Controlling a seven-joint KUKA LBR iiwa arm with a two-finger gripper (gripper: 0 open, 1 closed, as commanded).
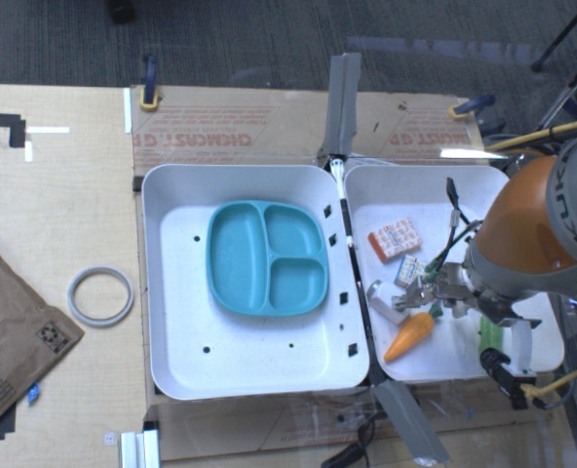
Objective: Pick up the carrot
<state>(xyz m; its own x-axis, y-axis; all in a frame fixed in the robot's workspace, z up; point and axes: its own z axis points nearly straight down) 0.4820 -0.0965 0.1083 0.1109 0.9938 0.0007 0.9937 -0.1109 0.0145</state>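
The orange carrot (410,334) lies slanted in the right white bin (435,188), near the bin's front left corner, with its thin tip pointing toward the front left. My gripper (412,298) hangs directly over the carrot's thick end, very close to it or touching it. The grey arm with its orange band (527,227) reaches in from the right and hides part of the bin floor. Nothing appears lifted off the bin floor.
A red and white box (394,239) and a small blue and white packet (408,271) lie just behind the gripper. A green item (490,334) sits under the arm. The left bin (172,291) holds a teal divided plate (267,258). A tape ring (100,293) lies on the bench.
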